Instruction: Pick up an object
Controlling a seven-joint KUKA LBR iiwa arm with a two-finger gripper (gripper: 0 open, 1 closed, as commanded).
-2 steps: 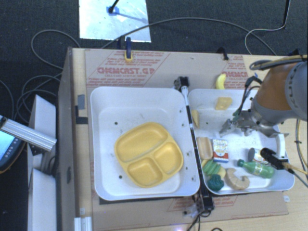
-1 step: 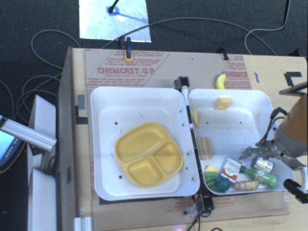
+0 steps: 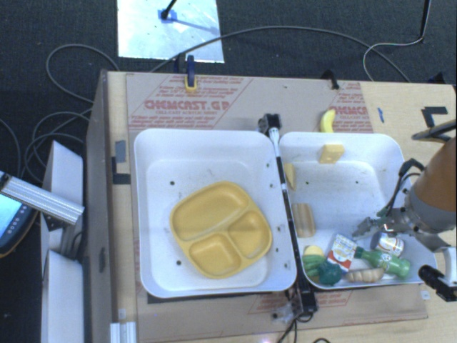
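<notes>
Holding yellow tray: left bin | right bin: toys | jaws: state unclear

I see two bins side by side on the bench. The left bin holds a divided tray. In the right bin, a block lies at the back, and a bottle lies at the front, near the gripper.
</notes>
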